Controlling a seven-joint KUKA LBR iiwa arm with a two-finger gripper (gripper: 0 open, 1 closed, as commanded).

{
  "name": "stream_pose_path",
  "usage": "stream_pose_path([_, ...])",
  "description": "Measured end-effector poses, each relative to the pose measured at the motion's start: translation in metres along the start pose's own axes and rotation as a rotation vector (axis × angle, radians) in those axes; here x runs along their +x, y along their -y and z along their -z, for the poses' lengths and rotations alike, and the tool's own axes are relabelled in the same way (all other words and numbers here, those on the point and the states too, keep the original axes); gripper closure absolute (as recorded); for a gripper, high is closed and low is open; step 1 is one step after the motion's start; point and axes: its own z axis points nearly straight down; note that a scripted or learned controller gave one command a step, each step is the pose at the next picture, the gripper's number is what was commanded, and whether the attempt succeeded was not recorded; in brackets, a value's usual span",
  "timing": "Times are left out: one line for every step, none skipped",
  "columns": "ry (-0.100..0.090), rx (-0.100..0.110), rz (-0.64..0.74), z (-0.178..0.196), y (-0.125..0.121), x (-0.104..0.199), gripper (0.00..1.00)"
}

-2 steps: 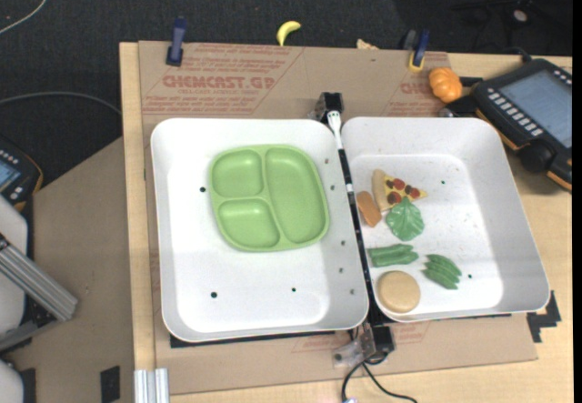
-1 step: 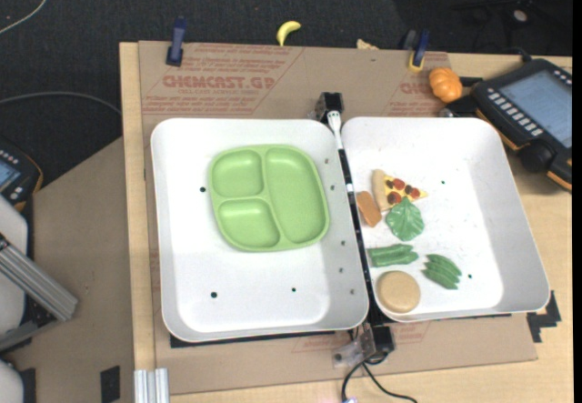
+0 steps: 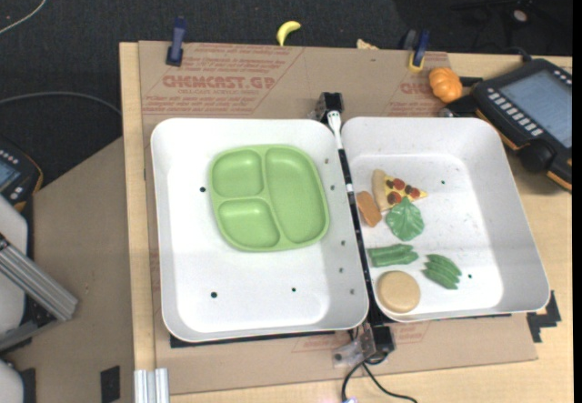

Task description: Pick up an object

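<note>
Scanning from the left of the frame, the left bin [image 3: 182,237] held 1 thing, a green divided plate [image 3: 269,198] with 3 compartments, lying flat a little above the bin's centre. Along the seam at mid-frame, the 2 bins met edge to edge on the worktop [image 3: 236,83], which was covered by printed cardboard.

Right of the seam, the right bin [image 3: 482,183] carried all the small toy foods, gathered in its left half. A pizza slice [image 3: 395,188] lay uppermost, with a brown sausage-like piece [image 3: 368,208] just beside it on the left. Below them sat a green leafy piece [image 3: 406,221], then a green bean pod [image 3: 392,256] near the seam, a darker green vegetable [image 3: 442,271] to its right, and a round tan biscuit [image 3: 398,292] at the bin's lower left corner. The pieces lay close, some perhaps touching.

Further right, an orange toy [image 3: 445,84] rested outside the bins in the upper right, next to a handheld control pendant [image 3: 532,110].

As for the claw, I could not tell its state or whether it held anything. Judged from this, the pick had not begun: every object lay at rest in a bin, nothing lifted. Choosing a piece, descending, closing and raising it all remained.
</note>
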Motion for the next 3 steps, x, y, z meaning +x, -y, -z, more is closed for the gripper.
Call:
stream_pose_path([0.012,-0.032,0.007,0.152,-0.007,0.002,1.0])
stream_pose_path([-0.004,0.003,0.003,-0.014,0.009,0.003,1.0])
stream_pose_path([0.013,-0.034,0.007,0.153,0.009,0.002,1.0])
